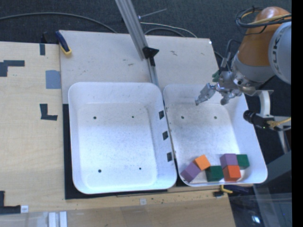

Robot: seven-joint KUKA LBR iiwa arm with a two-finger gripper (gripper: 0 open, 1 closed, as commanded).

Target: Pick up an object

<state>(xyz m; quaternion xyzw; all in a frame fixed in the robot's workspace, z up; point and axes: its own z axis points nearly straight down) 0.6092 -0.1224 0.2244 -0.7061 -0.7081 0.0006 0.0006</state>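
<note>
Arm (265, 37): one, grey with an orange band above the wrist, entering from the camera view's right edge, upper part. Wrist angled down and toward the view's left. Gripper (202, 97): two-finger, tips pointing down-left, nothing visible between them; finger spacing not discernible.

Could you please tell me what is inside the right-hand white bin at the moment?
Six blocks clustered at the right bin's near end: two purple, two orange, two green.
</note>
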